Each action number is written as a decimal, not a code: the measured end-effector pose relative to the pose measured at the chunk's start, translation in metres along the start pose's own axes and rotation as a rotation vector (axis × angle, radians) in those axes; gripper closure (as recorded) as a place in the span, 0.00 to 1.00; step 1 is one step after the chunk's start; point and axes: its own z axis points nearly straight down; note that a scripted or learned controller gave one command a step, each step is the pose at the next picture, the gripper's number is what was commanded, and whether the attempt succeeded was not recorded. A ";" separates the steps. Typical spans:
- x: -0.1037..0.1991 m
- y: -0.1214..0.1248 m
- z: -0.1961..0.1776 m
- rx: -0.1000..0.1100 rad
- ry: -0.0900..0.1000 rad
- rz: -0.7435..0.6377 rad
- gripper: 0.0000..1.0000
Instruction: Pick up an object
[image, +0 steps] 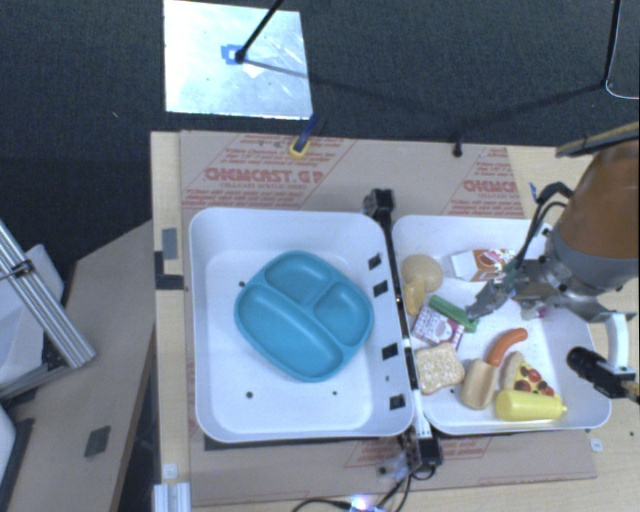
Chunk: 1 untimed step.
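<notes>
Most of the arm (605, 215) is cut off at the right edge, and its gripper (487, 300) is small and dark against the clutter, so I cannot tell how its tip is set or whether it grips anything. It hangs over the right bin (455, 422), just above a green stick (452, 312) lying beside a small pink packet (436, 327). Nearby lie a potato (421, 270), a banana (413, 297), a toast slice (439, 367), a sausage (505, 345), a pizza slice (530, 379) and a yellow bottle (528, 405). The left bin (215, 250) holds a blue divided plate (303, 315).
</notes>
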 end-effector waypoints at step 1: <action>0.000 0.003 -0.006 -0.012 -0.002 -0.002 0.00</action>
